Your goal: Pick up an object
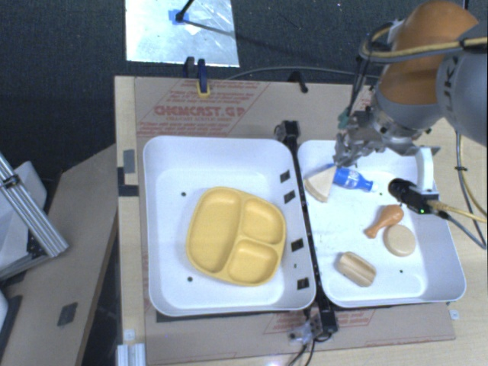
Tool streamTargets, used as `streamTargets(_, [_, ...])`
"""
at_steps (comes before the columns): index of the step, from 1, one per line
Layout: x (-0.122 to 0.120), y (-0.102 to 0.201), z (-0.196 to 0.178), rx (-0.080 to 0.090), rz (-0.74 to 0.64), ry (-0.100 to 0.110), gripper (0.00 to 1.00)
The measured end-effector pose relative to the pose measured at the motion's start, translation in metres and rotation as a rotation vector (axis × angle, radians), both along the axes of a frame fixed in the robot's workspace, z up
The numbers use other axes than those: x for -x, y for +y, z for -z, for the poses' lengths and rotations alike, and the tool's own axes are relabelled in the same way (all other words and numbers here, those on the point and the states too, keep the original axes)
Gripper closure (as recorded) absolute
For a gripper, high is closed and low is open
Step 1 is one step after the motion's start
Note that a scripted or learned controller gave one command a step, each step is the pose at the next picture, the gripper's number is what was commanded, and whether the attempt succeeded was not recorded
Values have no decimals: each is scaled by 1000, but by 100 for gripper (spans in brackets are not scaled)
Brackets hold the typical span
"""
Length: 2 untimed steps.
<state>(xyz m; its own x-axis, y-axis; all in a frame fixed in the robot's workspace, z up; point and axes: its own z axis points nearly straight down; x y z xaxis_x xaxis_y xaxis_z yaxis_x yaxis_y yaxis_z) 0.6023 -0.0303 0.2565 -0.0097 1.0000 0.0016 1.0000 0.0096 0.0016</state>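
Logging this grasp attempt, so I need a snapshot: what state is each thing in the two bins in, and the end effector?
Yellow divided tray: lying flat in the left bin.
Blue bottle: on its side in the right bin, directly under the end effector.
Wedge: flat, beside the bottle.
Drumstick: lying down, touching the round disc.
Tan roll: lying apart.

The arm (427, 59) hides the hand's (345, 155) fingers.

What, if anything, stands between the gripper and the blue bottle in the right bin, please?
Nothing visible does. The gripper hangs right over the blue bottle, at its upper left end. The wedge-shaped piece lies close on the bottle's left, beside it rather than over it.
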Motion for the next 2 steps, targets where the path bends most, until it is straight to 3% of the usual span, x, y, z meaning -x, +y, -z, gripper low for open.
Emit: streamTargets(2, [-40,109,0,0,0,-2,100])
